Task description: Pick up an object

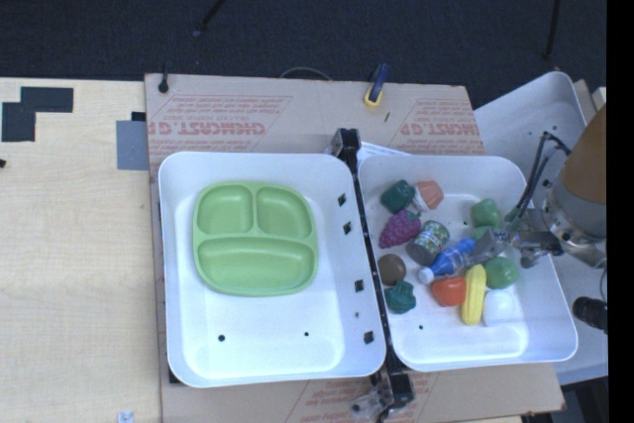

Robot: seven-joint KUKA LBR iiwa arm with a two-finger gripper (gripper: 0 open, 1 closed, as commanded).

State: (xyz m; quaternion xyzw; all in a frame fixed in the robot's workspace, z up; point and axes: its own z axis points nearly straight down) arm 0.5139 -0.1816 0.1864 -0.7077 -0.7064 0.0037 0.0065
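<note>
Glossy plastic toys crowded the right bin (540, 337): a knobbly purple grape bunch (399, 229), a smooth yellow banana (475, 293), a blue bottle (451, 260). The claw (502, 238) hovered among them near the right wall; whether it gripped anything was perhaps too blurred to tell. A moulded green tray (256, 238) sat in the left bin (198, 352).

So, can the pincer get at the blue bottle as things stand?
Probably yes. The pincer hovers beside the blue bottle, whose top is uncovered, though the yellow banana and grey can crowd it.
</note>
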